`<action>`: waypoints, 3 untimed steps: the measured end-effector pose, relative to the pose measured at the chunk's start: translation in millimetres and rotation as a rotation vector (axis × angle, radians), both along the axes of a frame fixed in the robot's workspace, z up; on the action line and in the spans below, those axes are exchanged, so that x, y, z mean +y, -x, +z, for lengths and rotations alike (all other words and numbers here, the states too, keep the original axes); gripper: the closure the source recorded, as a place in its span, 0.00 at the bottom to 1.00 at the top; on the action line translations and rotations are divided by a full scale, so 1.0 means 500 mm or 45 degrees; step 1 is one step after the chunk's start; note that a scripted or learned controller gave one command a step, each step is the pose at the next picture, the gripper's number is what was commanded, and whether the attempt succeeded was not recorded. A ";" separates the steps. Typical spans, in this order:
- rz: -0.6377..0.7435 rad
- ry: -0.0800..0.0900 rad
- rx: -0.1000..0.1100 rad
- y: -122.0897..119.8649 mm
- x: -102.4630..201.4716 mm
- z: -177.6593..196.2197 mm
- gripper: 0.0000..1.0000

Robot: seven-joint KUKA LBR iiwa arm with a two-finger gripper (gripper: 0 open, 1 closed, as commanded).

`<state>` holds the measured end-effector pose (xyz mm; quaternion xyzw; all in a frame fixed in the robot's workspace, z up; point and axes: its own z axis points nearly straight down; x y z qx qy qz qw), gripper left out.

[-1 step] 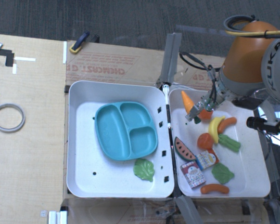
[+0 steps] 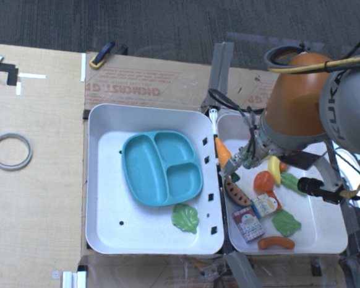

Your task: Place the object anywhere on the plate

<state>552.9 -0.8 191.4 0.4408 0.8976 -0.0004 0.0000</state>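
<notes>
A blue divided plate (image 2: 162,168) lies in the left white bin (image 2: 99,227). A green lettuce leaf (image 2: 185,218) rests on the bin floor, touching the plate's near edge. My gripper (image 2: 233,165) hangs low over the left side of the right bin (image 2: 322,235), beside an orange carrot (image 2: 223,151) and just above a watermelon slice (image 2: 233,191). The wrist and cables hide its tips, and I see nothing clearly held in it.
The right bin holds several toy foods: a red tomato (image 2: 264,181), a yellow piece (image 2: 274,169), a green vegetable (image 2: 290,181), two small cartons (image 2: 248,226), a green leaf (image 2: 286,223) and a sausage (image 2: 276,243). A tape roll (image 2: 10,150) lies on the bench at left.
</notes>
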 end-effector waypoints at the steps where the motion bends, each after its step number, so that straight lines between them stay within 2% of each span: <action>1: -0.033 0.000 0.002 0.061 0.165 -0.001 1.00; 2: -0.034 0.000 0.002 0.061 0.164 -0.001 0.00; 3: -0.257 0.001 0.000 0.055 0.170 0.024 0.00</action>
